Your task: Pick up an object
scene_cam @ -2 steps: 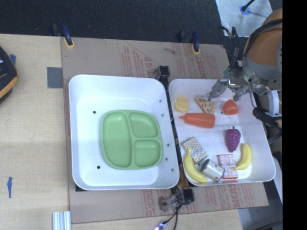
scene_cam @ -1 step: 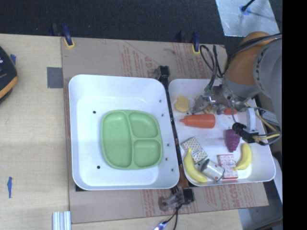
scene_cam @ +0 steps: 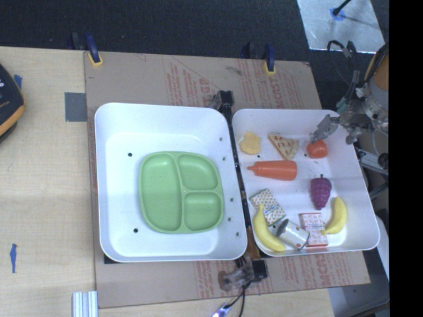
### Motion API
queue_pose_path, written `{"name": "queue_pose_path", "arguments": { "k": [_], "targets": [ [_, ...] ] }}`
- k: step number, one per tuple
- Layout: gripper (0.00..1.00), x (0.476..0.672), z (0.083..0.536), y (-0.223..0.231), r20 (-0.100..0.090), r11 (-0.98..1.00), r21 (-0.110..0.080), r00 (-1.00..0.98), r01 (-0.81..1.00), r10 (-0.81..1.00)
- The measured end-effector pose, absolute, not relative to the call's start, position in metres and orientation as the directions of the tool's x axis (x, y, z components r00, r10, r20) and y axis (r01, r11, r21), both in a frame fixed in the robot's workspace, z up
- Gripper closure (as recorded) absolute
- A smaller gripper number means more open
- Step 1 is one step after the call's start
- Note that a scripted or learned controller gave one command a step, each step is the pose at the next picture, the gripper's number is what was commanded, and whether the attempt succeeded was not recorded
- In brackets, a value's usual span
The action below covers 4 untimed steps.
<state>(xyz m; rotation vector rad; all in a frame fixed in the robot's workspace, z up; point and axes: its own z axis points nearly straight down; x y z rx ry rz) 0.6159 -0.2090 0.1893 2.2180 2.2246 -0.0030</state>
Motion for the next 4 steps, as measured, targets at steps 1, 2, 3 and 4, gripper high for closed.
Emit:
{"name": "queue_pose_path", "arguments": {
  "k": [1, 2, 3, 4],
  "targets": [
    [0.00, 0.580, 0.091, -0.212, 0.000, 0.004, -0.005, -0.004, 1.000, 1.000],
    [0.00, 0.513, 0.091, -0.166, 0.000, 0.004, -0.004, -0.004, 1.000, 1.000],
    [1.00, 0.513, 0.102, -0.167, -0.001, 0.007, -0.006, -0.007, 1.000, 1.000],
    [1.00, 0.545, 0.196, -0.107, 0.000, 0.005, -0.001, -0.005, 1.000, 1.000]
  ]
}}
